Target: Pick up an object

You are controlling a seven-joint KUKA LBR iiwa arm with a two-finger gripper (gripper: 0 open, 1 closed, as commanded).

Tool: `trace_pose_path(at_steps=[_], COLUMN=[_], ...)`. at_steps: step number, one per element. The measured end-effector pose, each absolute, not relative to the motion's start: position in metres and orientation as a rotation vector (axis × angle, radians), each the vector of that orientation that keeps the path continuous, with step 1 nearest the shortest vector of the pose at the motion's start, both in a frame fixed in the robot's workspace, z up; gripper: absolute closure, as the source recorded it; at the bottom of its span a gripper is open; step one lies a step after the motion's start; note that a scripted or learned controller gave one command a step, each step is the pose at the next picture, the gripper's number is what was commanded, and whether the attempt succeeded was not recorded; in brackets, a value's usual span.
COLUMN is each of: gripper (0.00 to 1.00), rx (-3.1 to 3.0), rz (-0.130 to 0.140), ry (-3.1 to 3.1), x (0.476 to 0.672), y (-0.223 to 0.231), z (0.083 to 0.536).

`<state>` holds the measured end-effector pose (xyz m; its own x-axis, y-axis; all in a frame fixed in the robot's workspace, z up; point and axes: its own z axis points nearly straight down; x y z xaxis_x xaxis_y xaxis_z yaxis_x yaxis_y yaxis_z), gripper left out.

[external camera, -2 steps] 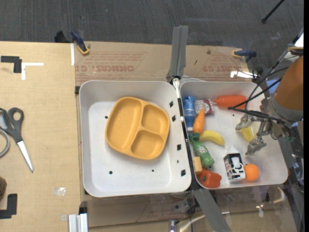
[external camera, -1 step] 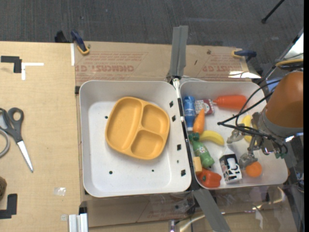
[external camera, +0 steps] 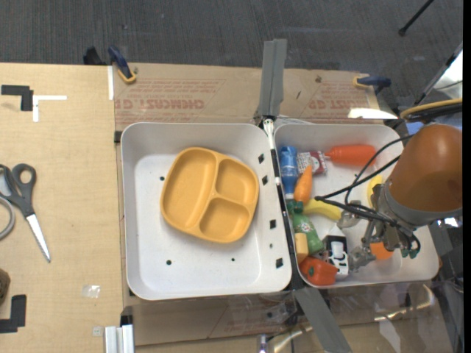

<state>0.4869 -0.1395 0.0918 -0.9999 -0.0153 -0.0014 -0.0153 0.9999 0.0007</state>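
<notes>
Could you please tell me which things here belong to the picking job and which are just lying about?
Part of the job:
- tool, low in the right bin
- toys there: banana, carrot, red pepper

Lying about:
- yellow divided plate in the left bin
- scissors on the bench

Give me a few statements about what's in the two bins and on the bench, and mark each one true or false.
1. The yellow divided plate lies in the left bin. True.
2. The scissors lie inside the right bin. False: they lie on the bench, left of both bins.
3. The gripper is over the right bin. True.
4. The plate has two compartments. False: it has three.
5. A red tomato-like toy sits near the right bin's front left corner. True.
6. The banana lies on the plate. False: it lies in the right bin among the toys.
</notes>
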Motion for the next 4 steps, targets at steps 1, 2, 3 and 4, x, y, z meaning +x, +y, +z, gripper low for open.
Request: trace_pose_path(at_steps=[1,2,3,4], gripper=[1.00,0.00,1.00,1.00], rx=[-0.027,-0.027,-0.031,0.403], rz=[-0.002,-0.001,-0.004,-0.013], ry=[3.134,3.135,3.130,3.104], x=[0.489,0.489,0.491,0.523], y=[-0.139,-0.139,-0.139,-0.114], z=[0.102,0.101,0.111,0.094])
